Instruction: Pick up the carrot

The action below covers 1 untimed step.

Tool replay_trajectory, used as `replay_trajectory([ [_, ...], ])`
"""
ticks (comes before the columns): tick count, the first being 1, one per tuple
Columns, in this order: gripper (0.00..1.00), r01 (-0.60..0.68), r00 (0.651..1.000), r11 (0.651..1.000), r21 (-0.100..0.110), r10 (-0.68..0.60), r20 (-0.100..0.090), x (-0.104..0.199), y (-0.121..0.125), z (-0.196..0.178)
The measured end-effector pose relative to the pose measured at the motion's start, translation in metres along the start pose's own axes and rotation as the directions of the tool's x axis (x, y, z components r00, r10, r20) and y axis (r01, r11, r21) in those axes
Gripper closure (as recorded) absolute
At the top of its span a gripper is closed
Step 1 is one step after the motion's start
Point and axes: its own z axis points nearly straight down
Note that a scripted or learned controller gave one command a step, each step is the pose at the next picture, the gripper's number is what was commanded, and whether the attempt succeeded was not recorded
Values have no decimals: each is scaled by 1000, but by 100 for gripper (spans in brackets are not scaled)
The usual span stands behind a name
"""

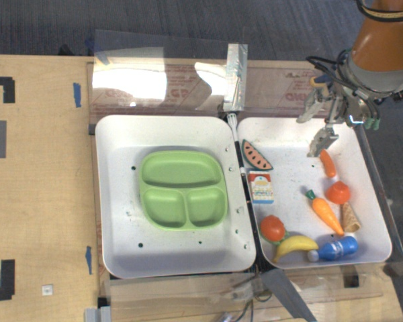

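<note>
The carrot [324, 213], orange with a small green top, lies slanted in the right bin [289, 134], toward its right side. My gripper [316, 126] hangs over the bin's far right corner, well beyond the carrot and apart from it. Its fingers [321, 141] stand open with nothing between them. A smaller orange pepper-like piece [328, 164] lies just below the fingertips.
Around the carrot lie an orange round fruit [337, 192], a cone [350, 217], a blue bottle [336, 249], a banana [295, 245] and a tomato [272, 228]. A watermelon slice [256, 156] and a small carton [261, 186] sit by the divider. The left bin holds a green divided plate [183, 188].
</note>
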Motion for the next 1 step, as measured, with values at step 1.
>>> replay_trajectory([
  [1,0,-106,994,994,0,106,2,47,-21,123],
])
